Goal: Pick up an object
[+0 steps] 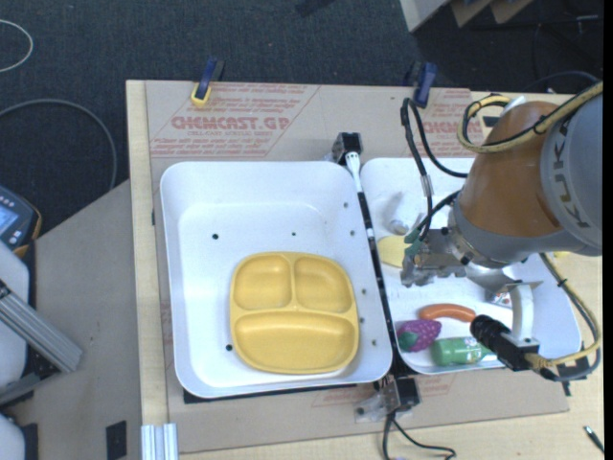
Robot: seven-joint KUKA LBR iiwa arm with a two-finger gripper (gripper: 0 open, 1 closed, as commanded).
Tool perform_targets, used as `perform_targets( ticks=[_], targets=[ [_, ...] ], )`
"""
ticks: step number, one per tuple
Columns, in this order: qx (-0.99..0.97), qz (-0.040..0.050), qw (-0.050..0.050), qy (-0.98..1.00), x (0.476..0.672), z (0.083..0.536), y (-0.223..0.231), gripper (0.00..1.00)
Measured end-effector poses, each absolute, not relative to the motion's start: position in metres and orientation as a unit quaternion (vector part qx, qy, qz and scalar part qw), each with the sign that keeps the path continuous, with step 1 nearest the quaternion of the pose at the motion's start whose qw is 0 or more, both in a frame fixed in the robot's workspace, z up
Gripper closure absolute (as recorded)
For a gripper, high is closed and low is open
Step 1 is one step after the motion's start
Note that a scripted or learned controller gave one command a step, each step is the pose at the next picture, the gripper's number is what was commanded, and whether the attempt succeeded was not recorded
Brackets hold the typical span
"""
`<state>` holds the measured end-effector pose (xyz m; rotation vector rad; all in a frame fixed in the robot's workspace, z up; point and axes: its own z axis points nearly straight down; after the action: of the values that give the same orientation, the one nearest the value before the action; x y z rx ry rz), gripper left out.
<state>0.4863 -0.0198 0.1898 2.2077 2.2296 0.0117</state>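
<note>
Counting on the bench: two white bins, left bin (182, 257) and right bin (565, 326). Seeing one yellow divided plate (292, 311) in the left. Seeing four small items in the right: one pale yellow piece (390, 250), one orange sausage-shaped toy (446, 311), one purple grape-like toy (420, 333), one green toy (456, 352). Also showing two clamps on the far edge, one yellow (203, 86), one blue (421, 82).

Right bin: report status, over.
Gripper low in right bin, over pale yellow piece. Orange toy, purple grapes, green toy loose near front. Yellow divided tray in left bin.
</note>
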Motion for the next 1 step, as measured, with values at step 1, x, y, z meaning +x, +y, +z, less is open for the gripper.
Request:
perform_targets(
  ticks=[1],
  targets=[
    [0.704, 0.0025, 0.001, 0.71, 0.4813, 0.2357, 0.0538, 1.0]
  ],
)
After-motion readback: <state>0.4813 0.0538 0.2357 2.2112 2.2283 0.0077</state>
